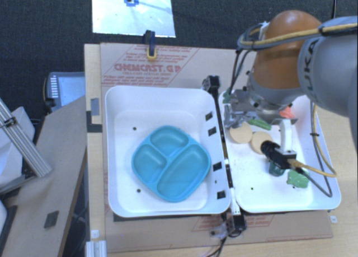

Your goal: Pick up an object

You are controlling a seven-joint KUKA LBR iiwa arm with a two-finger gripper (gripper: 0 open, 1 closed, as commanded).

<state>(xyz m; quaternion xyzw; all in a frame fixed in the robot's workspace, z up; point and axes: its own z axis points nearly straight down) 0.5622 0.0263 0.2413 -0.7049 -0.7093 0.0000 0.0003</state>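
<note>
Because the hand [241, 117] sits low over the right bin [321, 194] among crowded items, its state cannot be told; tan discs [242, 135] lie just beside it; a descent may strike neighbouring pieces and close on nothing.

- A dark, speckled floor [45, 20] surrounds the table [67, 155].
- A pale square sheet [134, 4] lies on the floor beyond the table.
- The table top is tan, with a printed cardboard sheet [162, 62] across its far side.
- Slanted metal rails [19, 138] stand at the left.
</note>
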